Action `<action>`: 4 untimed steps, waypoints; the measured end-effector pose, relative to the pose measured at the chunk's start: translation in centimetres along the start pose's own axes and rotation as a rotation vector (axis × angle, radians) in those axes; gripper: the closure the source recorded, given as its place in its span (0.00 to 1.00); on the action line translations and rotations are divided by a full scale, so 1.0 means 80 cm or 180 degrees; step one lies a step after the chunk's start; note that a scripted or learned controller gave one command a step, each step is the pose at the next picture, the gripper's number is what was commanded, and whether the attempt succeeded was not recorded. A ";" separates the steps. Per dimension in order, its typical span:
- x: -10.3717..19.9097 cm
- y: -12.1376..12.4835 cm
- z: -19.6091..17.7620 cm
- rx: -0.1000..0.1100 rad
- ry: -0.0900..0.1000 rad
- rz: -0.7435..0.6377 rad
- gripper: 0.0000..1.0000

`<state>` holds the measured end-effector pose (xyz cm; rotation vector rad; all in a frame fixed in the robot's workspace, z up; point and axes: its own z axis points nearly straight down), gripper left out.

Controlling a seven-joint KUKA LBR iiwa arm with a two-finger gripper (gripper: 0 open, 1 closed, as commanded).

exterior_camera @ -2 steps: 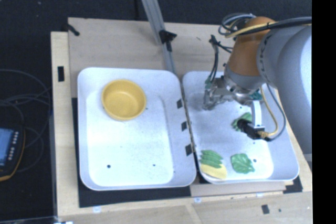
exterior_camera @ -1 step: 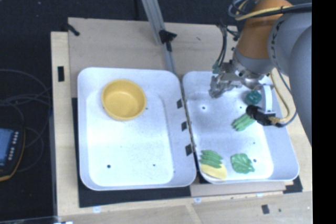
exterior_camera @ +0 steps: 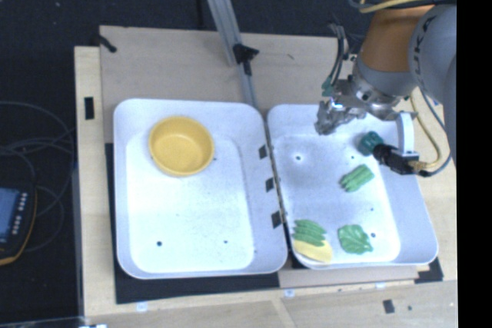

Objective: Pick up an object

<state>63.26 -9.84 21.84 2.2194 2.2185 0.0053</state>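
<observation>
My gripper (exterior_camera: 329, 123) hangs over the far edge of the right bin (exterior_camera: 323, 165), near its back left part. Nothing shows between its fingers. In that bin lie a small teal object (exterior_camera: 370, 140) to the gripper's right, a light green ridged piece (exterior_camera: 356, 178) in the middle, a green piece (exterior_camera: 308, 230) on top of a yellow one (exterior_camera: 314, 250) at the front, and a darker green leafy piece (exterior_camera: 354, 239) at the front right. A yellow bowl (exterior_camera: 181, 145) sits in the back part of the left bin (exterior_camera: 192, 234).
A grey metal post (exterior_camera: 223, 8) slants down from the top to the bins' shared back edge. A black connector with cable (exterior_camera: 393, 159) hangs off the arm above the right bin's right side. A handheld device (exterior_camera: 14, 219) lies off the bench at far left.
</observation>
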 end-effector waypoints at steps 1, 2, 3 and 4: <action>-0.001 0.001 -0.065 -0.0002 0.0000 -0.0001 1.00; 0.061 0.009 -0.067 0.0013 0.0003 -0.0012 1.00; 0.127 0.004 -0.067 0.0012 0.0001 -0.0012 1.00; 0.196 -0.003 -0.057 0.0014 0.0002 -0.0014 1.00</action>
